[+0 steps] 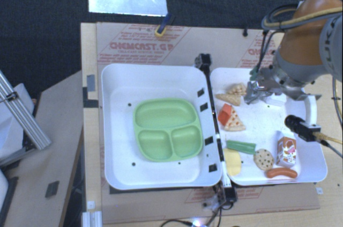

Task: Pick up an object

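**Gripper low over the far end of the right bin**

Gripper (pixel 256 90) hangs beside a tan toast-like piece (pixel 234 94) at the far end of the right bin (pixel 320 169); its state cannot be told. Nearer lie a pizza slice (pixel 230 117), a green stick (pixel 241 146), a yellow piece (pixel 232 161), a cookie (pixel 263 159), a small carton (pixel 287 151) and a sausage (pixel 281 173). A green divided plate (pixel 165 129) sits in the left bin (pixel 115 113).

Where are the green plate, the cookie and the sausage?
green plate (pixel 163 111): camera view, on its large upper compartment.
cookie (pixel 263 159): camera view, middle of its top face.
sausage (pixel 281 173): camera view, middle of its length.
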Action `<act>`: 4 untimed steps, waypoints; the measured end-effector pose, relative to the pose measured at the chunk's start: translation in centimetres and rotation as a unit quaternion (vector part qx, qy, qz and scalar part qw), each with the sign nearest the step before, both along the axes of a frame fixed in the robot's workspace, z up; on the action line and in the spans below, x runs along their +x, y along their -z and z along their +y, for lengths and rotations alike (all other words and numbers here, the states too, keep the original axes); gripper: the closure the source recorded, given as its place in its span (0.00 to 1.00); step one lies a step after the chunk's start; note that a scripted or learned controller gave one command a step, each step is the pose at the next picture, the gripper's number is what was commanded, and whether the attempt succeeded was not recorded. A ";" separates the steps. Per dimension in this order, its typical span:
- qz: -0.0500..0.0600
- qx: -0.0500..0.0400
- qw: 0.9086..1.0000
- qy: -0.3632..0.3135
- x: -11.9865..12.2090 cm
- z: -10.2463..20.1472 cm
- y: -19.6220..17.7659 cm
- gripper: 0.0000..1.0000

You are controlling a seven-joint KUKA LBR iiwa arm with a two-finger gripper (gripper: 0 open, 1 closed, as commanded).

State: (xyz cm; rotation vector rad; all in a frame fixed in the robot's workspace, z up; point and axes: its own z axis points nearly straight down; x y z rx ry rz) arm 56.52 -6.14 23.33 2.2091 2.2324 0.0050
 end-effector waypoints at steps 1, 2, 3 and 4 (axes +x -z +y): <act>0.001 0.000 1.000 0.001 -0.1 5.1 1.3 1.00; 0.001 0.000 1.000 0.000 0.5 10.5 1.6 1.00; 0.000 0.000 1.000 0.001 0.0 13.8 0.1 1.00; 0.002 -0.001 1.000 0.005 -1.7 13.2 0.9 1.00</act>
